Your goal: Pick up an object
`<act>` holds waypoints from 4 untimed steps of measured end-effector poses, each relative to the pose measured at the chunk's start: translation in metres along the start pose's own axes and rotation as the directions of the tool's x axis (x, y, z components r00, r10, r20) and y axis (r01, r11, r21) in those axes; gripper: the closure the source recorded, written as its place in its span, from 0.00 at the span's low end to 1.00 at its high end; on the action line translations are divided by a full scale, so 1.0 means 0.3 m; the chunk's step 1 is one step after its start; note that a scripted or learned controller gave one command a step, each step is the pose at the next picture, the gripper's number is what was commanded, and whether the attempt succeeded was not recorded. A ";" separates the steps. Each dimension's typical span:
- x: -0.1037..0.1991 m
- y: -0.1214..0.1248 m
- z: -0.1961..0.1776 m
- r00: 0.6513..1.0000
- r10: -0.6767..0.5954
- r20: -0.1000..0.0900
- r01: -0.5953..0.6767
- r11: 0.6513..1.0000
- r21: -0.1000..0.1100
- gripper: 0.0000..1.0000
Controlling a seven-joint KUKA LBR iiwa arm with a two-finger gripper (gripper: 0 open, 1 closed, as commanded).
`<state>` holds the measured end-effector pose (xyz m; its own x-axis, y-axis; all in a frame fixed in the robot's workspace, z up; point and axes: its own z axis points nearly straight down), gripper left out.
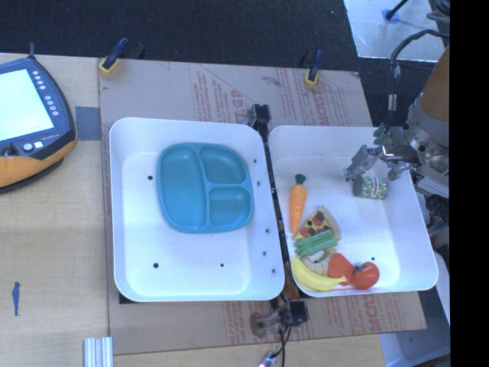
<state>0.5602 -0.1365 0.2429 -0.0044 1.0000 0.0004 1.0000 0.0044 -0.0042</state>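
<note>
My gripper (376, 167) hangs over the upper right part of the right bin (405, 235), its two grey fingers spread apart and open. Just below the fingertips a small green-and-white patterned object (373, 187) rests on the bin floor; nothing shows it lifted or clamped. Further left in the same bin lie a carrot (297, 202), a pizza slice (318, 222), a green bean pod (315, 243), a banana (315, 277) and two red tomato-like pieces (354, 271).
The left bin (130, 266) holds a blue divided plate (205, 186). A tablet in an orange case (27, 125) lies at the far left of the bench. Clamps (113, 56) hold the cardboard underlay at its back edge.
</note>
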 end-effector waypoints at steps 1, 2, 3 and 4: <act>-0.090 -0.110 0.500 1.000 -0.001 0.000 0.001 1.000 -0.001 0.00; 0.032 -0.273 0.499 1.000 0.000 0.003 0.000 1.000 -0.007 0.00; 0.034 -0.271 0.465 1.000 -0.006 0.001 0.006 1.000 -0.006 1.00; 0.252 -0.126 0.170 1.000 -0.001 -0.001 0.001 1.000 -0.002 1.00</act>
<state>0.5217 -0.0611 0.1921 -0.0055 1.0000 0.0012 1.0000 0.0055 -0.0022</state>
